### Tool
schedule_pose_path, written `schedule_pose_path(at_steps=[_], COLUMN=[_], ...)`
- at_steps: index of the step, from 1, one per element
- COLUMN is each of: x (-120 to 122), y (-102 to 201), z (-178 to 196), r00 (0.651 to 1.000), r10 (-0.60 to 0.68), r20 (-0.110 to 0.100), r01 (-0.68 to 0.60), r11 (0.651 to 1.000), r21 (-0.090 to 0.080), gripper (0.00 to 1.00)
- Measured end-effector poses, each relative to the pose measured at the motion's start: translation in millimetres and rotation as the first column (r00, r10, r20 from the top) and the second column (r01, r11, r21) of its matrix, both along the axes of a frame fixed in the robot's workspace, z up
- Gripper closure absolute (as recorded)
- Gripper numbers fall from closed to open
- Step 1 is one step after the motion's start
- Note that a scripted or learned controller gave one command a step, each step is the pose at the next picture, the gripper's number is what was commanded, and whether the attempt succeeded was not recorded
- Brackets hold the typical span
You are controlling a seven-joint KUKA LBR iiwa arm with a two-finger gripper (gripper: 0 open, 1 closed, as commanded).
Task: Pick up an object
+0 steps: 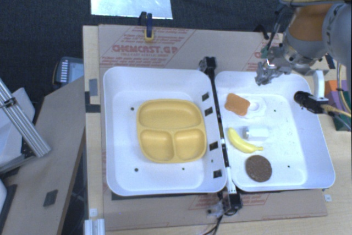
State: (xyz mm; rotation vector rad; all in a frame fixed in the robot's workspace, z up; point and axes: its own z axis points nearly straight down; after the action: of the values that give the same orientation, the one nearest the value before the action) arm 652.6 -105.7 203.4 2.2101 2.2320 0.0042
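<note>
Now the claw [265,75] hangs over the far edge of the right bin [308,173], just beyond the orange piece [237,104]; whether it is apart or together I cannot tell. Nearer than the orange piece lie a small white block [256,132], a banana [242,141] and a brown disc [258,168]. I think the claw may come down on the bin rim or push the orange piece away, because it is not above it. Left of that piece, the other bin [118,173] carries a yellow tray [169,130]. Both bins rest on a cardboard sheet [165,44] on the counter, with dark floor [44,3] behind.
</note>
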Motion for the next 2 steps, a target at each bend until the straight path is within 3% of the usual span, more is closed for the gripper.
schedule_pose_path(at_steps=[2], x=[-11.4], y=[105.0], z=[19.2], r00=[1.0], r10=[0.0], r20=[0.001], r01=[0.0], r11=[1.0], r21=[0.0], gripper=[1.0])
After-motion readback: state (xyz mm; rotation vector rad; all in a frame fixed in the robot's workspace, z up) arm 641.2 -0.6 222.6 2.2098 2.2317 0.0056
